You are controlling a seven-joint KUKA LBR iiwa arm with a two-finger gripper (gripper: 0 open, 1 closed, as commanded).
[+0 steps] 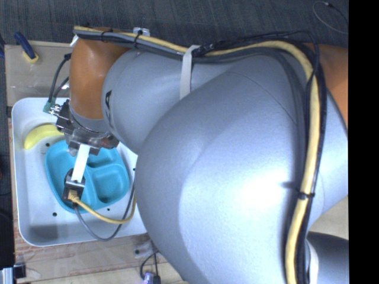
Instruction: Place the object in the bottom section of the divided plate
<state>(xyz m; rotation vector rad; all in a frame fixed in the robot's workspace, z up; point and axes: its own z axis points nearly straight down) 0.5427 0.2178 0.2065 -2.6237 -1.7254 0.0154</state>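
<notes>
the yellow banana [37, 136] lies in the left white bin [23, 182], just to the left of the gripper [89, 139] and right by the top left edge of the blue divided plate [111, 182]. it is curved, bright yellow and partly hidden under the arm. i cannot tell if the gripper is spread or pressed together.

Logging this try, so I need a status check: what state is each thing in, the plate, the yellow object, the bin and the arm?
Blue divided plastic plate: flat, right way up in the bin, partly hidden under the arm.
Yellow curved banana-like object: lying in the bin beside the plate's rim, not yet placed.
Shallow white bin: holds both.
Grey arm: wrist over the plate.
</notes>
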